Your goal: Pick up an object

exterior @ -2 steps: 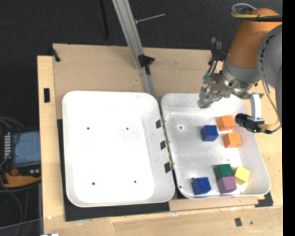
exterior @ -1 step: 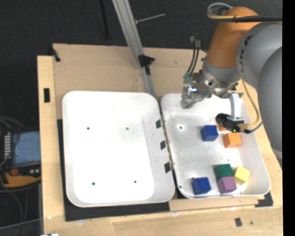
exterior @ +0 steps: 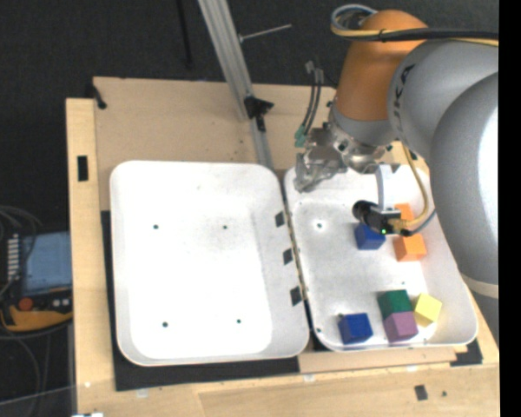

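The right bin [exterior: 330, 259] holds several small blocks. A blue block [exterior: 369, 236] and an orange block [exterior: 409, 248] lie near its right side, with a smaller orange piece [exterior: 404, 211] just above them. Along the front edge sit another blue block [exterior: 355, 327], a green block [exterior: 394, 302], a purple block [exterior: 401, 326] and a yellow block [exterior: 428, 308]. My gripper [exterior: 310, 174] hangs over the bin's far left corner, apart from all the blocks. I see nothing in it.
The left bin [exterior: 200, 259] lies beside the right one, with a ridge [exterior: 291, 250] between them. A slanted metal rail [exterior: 234, 68] rises behind the bins. The grey arm [exterior: 451, 146] covers the right bin's far right side.
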Available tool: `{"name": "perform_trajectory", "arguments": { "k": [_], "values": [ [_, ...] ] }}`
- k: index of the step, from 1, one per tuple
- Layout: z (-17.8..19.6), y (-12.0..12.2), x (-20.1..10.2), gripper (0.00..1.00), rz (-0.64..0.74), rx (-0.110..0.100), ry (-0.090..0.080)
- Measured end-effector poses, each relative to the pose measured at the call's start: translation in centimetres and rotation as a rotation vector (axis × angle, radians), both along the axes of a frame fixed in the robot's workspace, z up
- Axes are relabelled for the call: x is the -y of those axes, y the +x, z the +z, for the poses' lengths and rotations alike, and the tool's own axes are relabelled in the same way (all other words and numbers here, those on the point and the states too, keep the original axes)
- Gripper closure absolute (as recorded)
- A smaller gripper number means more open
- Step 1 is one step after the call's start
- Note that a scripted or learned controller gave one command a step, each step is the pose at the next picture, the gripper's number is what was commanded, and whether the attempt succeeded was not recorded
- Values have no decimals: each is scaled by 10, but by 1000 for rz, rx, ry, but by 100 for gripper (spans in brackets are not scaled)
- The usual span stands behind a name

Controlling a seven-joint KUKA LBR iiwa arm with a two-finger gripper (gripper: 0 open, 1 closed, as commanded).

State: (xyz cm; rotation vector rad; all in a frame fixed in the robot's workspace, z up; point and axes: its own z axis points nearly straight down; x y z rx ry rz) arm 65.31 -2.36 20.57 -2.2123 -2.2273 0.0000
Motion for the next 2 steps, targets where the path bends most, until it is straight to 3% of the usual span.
{"name": "perform_trajectory", "arguments": {
  "k": [2],
  "values": [
    [21,15,-100,100,0,4,0]
  ]
}}
